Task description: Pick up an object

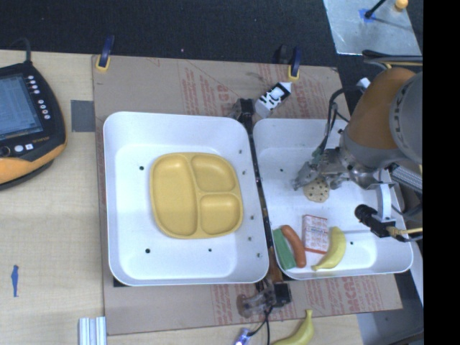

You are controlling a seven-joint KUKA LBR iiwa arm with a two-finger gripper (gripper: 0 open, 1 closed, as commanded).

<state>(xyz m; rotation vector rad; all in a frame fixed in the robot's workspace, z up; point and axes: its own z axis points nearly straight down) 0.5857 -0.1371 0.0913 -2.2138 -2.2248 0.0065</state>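
My gripper (312,176) hangs low inside the right bin (284,153), reaching in from the right. A round speckled cookie (317,191) lies right under it, partly covered by it. Nearer the bin's front lie a red sausage (293,245), a green piece (281,250) beside the sausage, a pink and white packet (315,233) and a yellow banana (331,249). None of these four touches the gripper.
The left bin (129,257) holds a yellow divided plate (195,194). A second banana (301,330) lies on the cardboard in front of the bins. An orange-edged control tablet (25,121) sits at the far left. Clamps and a small black and white object (273,97) stand behind the bins.
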